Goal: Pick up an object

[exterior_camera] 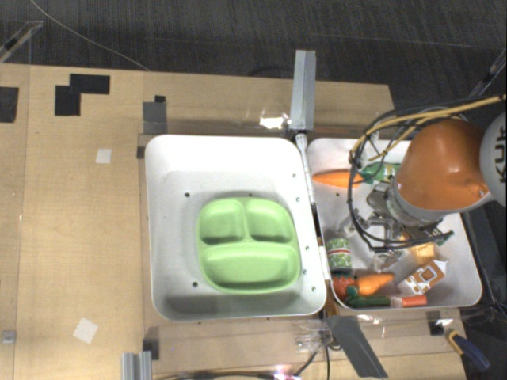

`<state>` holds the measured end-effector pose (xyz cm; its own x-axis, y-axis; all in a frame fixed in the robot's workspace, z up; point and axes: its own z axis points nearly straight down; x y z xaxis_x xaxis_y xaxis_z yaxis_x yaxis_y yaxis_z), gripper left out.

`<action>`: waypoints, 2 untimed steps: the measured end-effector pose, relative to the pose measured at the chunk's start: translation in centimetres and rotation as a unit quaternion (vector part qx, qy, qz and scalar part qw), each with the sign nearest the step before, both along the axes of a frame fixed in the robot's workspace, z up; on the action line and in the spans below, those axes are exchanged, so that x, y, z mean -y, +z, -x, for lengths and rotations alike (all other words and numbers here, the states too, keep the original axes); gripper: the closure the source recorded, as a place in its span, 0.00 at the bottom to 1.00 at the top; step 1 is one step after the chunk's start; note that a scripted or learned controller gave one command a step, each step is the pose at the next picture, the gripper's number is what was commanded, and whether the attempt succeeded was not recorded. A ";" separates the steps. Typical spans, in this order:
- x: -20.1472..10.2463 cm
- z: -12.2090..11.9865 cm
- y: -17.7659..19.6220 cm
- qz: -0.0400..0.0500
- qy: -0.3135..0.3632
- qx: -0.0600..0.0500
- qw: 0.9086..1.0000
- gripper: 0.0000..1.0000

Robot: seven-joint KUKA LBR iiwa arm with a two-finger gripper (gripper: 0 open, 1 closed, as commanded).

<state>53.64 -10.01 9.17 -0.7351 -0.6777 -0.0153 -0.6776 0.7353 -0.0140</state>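
Wooden worktop (pixel 71 236) carries two bins; pincer (pixel 396 240), finger state not discernible, hangs in the right bin (pixel 474 287), the carrot (pixel 372 283) lying crosswise just below-left of it.

The one thing I can read stands on my own arm (pixel 497 150), up and to the right of my jaws: dark letters "KU", cut off at the picture's edge. The can (pixel 339 253) left of my jaws has a green label and the carton (pixel 424 277) below them has brown print, both too small to read
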 end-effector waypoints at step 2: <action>-1.1 1.2 1.5 0.000 0.020 0.013 1.000 1.00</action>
